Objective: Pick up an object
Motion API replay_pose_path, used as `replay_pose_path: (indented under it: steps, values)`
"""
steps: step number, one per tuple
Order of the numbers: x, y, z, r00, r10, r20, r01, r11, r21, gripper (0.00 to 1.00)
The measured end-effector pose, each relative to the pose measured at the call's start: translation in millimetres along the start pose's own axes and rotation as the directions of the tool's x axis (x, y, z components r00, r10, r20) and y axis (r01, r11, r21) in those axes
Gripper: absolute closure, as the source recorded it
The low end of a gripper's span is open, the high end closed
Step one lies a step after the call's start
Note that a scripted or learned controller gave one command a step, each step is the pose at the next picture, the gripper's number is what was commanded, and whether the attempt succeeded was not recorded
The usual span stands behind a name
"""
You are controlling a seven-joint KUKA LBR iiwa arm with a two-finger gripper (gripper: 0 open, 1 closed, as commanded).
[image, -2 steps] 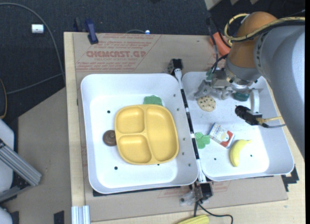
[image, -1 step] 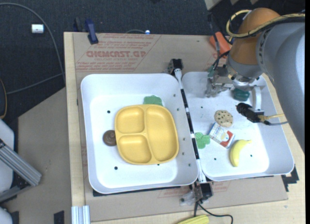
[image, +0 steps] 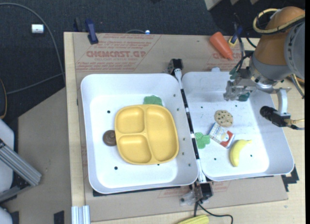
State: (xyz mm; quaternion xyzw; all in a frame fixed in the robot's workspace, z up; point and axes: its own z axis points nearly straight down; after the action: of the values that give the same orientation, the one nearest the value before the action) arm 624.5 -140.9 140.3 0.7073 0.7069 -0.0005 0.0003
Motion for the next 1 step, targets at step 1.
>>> replay_pose_path:
  steps: [1]
  values:
    - [0.6, -0.1, 0.6, 1.000, 0.000, -0.001, 0.000, 1.000, 0.001, 0.00]
